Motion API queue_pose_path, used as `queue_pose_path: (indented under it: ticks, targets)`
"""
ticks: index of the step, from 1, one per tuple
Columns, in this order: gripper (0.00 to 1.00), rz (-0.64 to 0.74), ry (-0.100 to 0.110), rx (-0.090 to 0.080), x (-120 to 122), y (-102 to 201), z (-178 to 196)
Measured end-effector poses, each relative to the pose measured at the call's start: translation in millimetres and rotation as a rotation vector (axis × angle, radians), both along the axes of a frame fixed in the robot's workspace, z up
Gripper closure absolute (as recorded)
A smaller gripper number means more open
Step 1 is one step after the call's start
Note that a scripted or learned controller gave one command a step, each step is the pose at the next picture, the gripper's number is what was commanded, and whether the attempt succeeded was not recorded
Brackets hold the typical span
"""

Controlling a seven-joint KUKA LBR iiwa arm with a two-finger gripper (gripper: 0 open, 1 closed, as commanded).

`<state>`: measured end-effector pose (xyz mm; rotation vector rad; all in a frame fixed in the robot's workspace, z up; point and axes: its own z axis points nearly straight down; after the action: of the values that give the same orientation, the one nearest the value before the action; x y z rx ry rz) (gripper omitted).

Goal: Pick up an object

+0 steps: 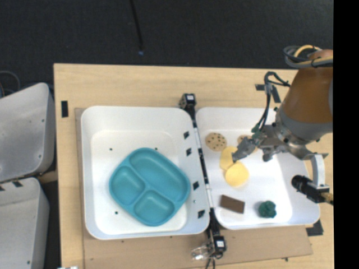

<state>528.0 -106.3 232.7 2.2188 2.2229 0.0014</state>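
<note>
Over the right bin (280, 220) I have the arm (305, 102) reaching in from the right, and its hand (245, 148) sits low above the far-left part of that bin, right by two yellow pieces. From this slanted view I cannot tell how far open the hand is, nor whether anything sits in it, so I treat it as holding nothing. Nearest the hand is the pale yellow piece (226, 157), partly under it, with the yellow round (236, 174) touching it on the near side. A cookie (215, 141) lies just to the far left of them, close to the divider; a brown block (232, 204) and a green lump (267, 208) lie toward the near edge, well apart from the hand. A blue tray (149, 186) lies in the left bin (95, 128), and I would leave it. My judgement is that the step in hand is closing in on one of the yellow pieces. To do it well I would centre on one piece only, since the two touch and a grip across both would likely slip. I would come straight down, close slowly, and lift a little first to check the hold. The round may roll aside if nudged, so the flatter pale one looks safer.
</note>
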Motion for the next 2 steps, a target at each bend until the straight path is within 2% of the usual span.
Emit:
queue_pose_path:
  ticks: [2]
  targets:
    - [0.0,-0.004,0.004,-0.001,9.2,-6.7,-114.4]
